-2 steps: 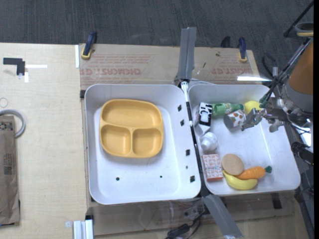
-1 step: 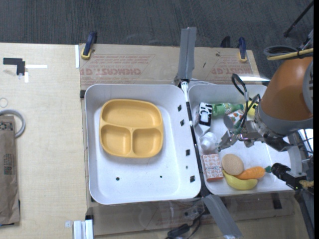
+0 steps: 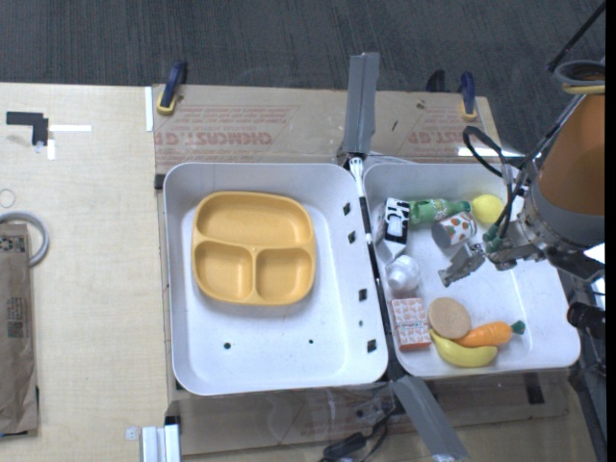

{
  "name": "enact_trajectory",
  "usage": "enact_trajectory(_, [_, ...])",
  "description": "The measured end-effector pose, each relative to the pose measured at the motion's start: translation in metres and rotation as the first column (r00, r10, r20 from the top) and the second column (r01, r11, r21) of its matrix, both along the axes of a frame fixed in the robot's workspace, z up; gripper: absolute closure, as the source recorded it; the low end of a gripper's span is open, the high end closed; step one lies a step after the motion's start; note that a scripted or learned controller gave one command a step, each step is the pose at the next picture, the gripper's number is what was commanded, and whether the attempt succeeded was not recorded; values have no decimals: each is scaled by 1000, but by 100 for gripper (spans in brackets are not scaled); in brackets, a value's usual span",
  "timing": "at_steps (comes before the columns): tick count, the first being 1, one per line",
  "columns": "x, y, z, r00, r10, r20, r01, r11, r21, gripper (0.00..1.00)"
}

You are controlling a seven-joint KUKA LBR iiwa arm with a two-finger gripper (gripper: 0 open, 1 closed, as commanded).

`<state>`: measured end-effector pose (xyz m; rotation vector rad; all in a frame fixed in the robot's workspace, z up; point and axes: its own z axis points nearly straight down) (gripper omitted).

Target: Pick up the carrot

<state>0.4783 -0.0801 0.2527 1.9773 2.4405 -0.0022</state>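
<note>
Red lettering printed upside down along the cardboard sheet [image 3: 318, 123] behind the two bins, on both its left and right stretches; too blurred and inverted to spell out with certainty. Small print on the pink and white box [image 3: 410, 322] in the right bin [image 3: 551, 346], too tiny to read. Faint marks on the brown paper bag [image 3: 15, 327] at far left, also illegible.

The grey arm with its orange band [image 3: 582, 157] enters from the right edge and slants down toward the left. Its two-finger metal gripper [image 3: 462, 263] hangs low at the wrist's end, pointing left and slightly downward.
</note>
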Motion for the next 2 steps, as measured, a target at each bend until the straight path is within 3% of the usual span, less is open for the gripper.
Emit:
enact_trajectory(1, [-2,-28,-129,999,36,-3,-36,999,2,0])
enact_trajectory(2, [15,-72,-111,1000,27,-1,-27,1000,1,0])
